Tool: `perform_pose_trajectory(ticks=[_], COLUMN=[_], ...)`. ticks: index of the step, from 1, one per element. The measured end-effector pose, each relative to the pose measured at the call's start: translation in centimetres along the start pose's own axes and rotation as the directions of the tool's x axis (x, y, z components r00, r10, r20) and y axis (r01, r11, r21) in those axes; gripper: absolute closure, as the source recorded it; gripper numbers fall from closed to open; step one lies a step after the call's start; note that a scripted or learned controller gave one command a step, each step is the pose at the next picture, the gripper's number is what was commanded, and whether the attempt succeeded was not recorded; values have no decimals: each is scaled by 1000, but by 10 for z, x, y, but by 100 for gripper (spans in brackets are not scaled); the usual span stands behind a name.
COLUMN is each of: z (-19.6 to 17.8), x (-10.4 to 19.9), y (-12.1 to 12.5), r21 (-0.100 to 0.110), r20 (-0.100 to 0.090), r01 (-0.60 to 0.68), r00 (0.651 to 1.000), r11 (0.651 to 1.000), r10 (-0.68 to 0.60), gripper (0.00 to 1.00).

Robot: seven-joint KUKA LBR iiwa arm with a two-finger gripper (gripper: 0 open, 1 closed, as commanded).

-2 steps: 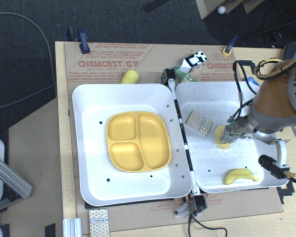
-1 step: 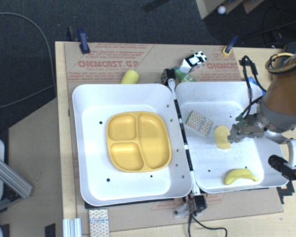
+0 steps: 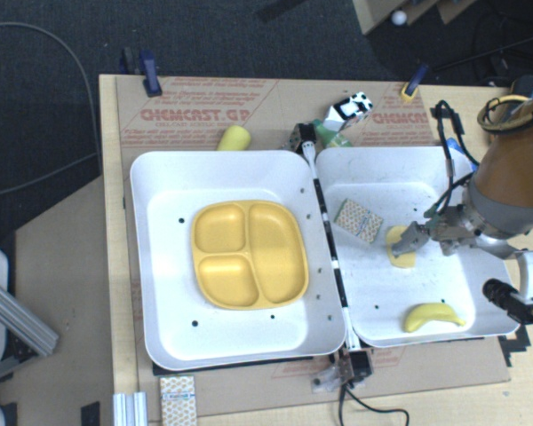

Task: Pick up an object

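Dark carpet surrounds the counter (image 3: 115,238), a brown board with red printed lettering along its far edge, clamped there by a blue clip (image 3: 148,71) at far left and another (image 3: 414,82) at far right, presumably to keep the board from shifting under the arm. Two shallow white bins sit side by side on it. Left bin (image 3: 160,264): holds a yellow divided plate (image 3: 249,254) near its middle, well clear of the walls. Right bin (image 3: 373,313): holds the candidate objects, namely a patterned grey card or packet (image 3: 359,219) toward the far left, a small yellow piece (image 3: 400,246) near the middle, and a banana (image 3: 433,317) lying on its side by the near wall. Arm (image 3: 506,180) reaches in from the right, wrist low over the right bin. Tool (image 3: 411,239) is angled down and left, tip directly at the small yellow piece and apparently touching or just above it; judged to be the chosen target, since the approach lines up on it and not on the banana or the card. Whether the tool is spread or closed cannot be told at this resolution, and no object can be confirmed as held. Outside the bins, along the far edge: a yellow lemon-like item (image 3: 234,138) and a black-and-white toy (image 3: 351,108), both out of play.
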State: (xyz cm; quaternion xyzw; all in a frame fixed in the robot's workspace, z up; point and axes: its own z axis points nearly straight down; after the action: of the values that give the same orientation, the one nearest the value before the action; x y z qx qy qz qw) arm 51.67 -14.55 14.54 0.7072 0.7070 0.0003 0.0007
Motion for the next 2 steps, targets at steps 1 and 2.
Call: perform_pose_trajectory(ticks=[1, 2], z=[61, 6], x=[15, -43], y=[28, 77], r21=[1, -1], r20=[-1, 1], r01=[1, 0], r00=[1000, 1000], r11=[1000, 1000], r10=[-1, 0], gripper=[0, 0])
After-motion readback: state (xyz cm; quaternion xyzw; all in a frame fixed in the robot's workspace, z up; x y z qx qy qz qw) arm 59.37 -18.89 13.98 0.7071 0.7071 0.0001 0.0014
